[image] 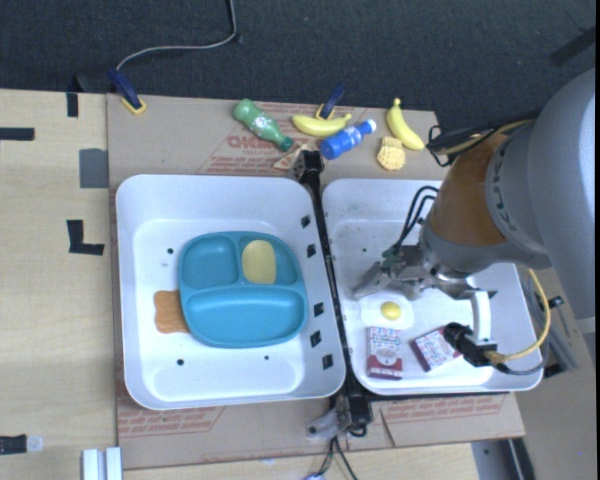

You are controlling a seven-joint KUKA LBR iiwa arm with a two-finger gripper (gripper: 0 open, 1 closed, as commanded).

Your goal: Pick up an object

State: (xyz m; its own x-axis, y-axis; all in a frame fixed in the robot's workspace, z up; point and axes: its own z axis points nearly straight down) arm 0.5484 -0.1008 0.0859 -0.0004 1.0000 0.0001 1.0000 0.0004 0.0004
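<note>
Red print runs across the cardboard (250,146) under the bins, at 12 o'clock of the left bin (140,268), but the letters are too blurred to read. The two packets in the right bin (510,388) carry small label marks that cannot be read either.

In the right bin, a toy fried egg (388,312) lies just under the claw (380,278): a white, roughly round patch with a yellow yolk at its middle, flat on the bin floor, so it has no clear long axis. At its 6 o'clock, just beside it, lies a dark red packet (385,353) with a white label area, its long axis running from 12 to 6 o'clock. At 3 o'clock of that packet lies a second red-and-white packet (435,347), tilted, its long axis from about 10 to 4 o'clock.

The claw sits low over the bin floor at 12 o'clock of the egg, pointing toward 9 o'clock. Whether it is spread or pressed together cannot be told; nothing shows between its tips.

The left bin holds a blue divided plate (235,303) with a yellow piece (259,262) in its upper right compartment and an orange piece (167,312) at its 9 o'clock edge.

On the bench beyond the bins lie a green bottle (262,124), two bananas (320,124) (404,127), a blue bottle (346,139) and a corn piece (390,153).
</note>
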